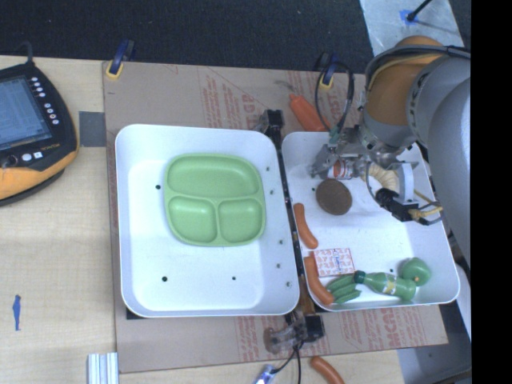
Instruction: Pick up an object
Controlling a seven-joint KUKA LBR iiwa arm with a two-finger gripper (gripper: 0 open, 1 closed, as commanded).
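My gripper (344, 160) hangs low over the far part of the right bin (436, 238), under the grey wrist with its orange band. A small red and white thing (350, 170) lies right beneath it. Just in front sits a brown round object (334, 197). An orange sausage (305, 225) lies along the bin's left wall, with a second sausage (318, 283) nearer the front. A patterned card (333, 260), green pods (344, 288), a green bottle (386, 285) and a green round fruit (416, 271) fill the front of the bin.
The left bin (136, 238) holds a green divided plate (214, 198). An orange carrot (305, 113) lies on the cardboard behind the bins. A teach pendant (28, 130) rests at the far left. Cables and a black and yellow tool (404, 206) hang by the wrist.
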